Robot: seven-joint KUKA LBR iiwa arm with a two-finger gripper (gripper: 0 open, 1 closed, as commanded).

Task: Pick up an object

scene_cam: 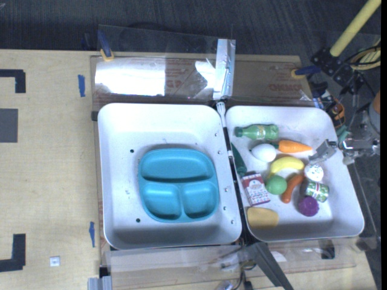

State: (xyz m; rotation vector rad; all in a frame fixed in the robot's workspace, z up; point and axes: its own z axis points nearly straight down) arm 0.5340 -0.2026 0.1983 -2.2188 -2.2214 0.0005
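The tool (325, 150) hangs at the right bin's (347, 222) three-o'clock rim; its grip state I cannot tell. The carrot (294, 146), long axis nine-to-three, lies just toward nine o'clock of it.

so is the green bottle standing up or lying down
Lying down. The green bottle rests on its side along the far edge of the right bin, its cap end pointing toward the left bin.

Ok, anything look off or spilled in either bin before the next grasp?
Nothing spilled or damaged. The right bin holds a loose jumble: green bottle lying on its side, carrot, banana, white egg and others crowded together. The blue tray sits flat in the left bin. The end effector is at the jumble's right side.
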